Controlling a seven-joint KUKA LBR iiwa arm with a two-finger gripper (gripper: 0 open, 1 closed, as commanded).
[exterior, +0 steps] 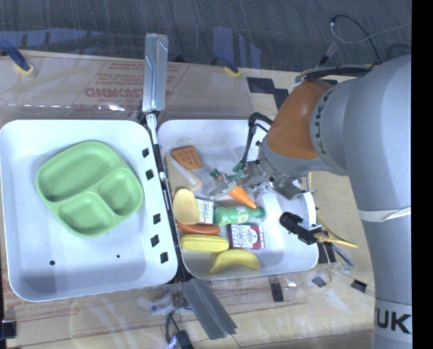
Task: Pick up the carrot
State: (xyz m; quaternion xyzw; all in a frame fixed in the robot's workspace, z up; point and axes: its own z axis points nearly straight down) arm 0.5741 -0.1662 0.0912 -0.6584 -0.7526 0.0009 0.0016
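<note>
Dark grey carpet sits behind a light wood bench (201, 78) w/ clear plastic sheet over it. Two shallow white bins sit side by side on top. Left white bin (27, 267) has a light green plastic plate w/ three sections (90, 187) in it, lying flat. Right white bin (303, 257) is full of toy food. Big grey robot arm w/ an orange band (303, 122) comes in from the right & bends down into the right bin. Its small dark gripper (247, 177) is low in the bin's middle, right by the small orange toy carrot (243, 195). Carrot lies tilted, pointy end to the lower right, just under the gripper tip & touching or almost touching it. Can't tell how wide the gripper is, or if it has the carrot, too small & dark to see. Brown waffle-like toy (188, 157) lies near the bin's top left. Pale yellow round toy (186, 206) sits at the left side. Green bottle toy (239, 214) lies just below the carrot. Red & white small box (246, 236) is under the bottle. Red hot dog toy (199, 229), yellow corn cob (205, 244) & yellow banana (235, 261) lie along the bottom, close together.
</note>
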